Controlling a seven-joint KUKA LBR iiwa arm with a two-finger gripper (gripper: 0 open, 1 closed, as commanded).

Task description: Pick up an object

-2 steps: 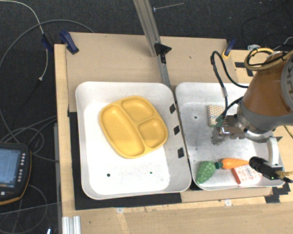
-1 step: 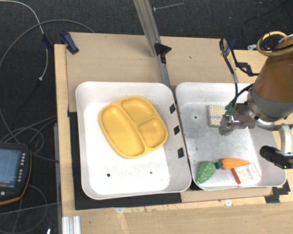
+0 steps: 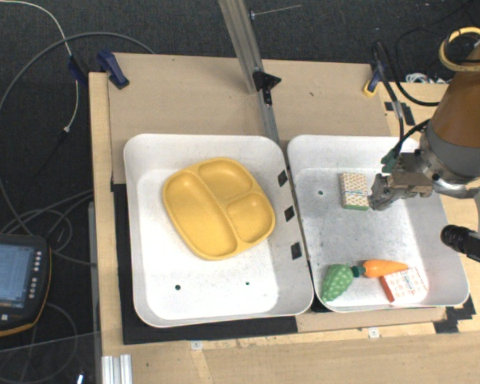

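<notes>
A robot arm's pincer (image 3: 382, 198) hangs low in the right white bin (image 3: 328, 162); whether it is released or clenched cannot be told. Just left of it, possibly touching, lies a small dotted card box (image 3: 354, 190). Nearer the camera lie a toy carrot (image 3: 384, 267), a green toy (image 3: 337, 282) and an orange-and-white packet (image 3: 405, 284). Farther left, the other bin (image 3: 144, 214) holds a yellow divided plate (image 3: 217, 206).
</notes>
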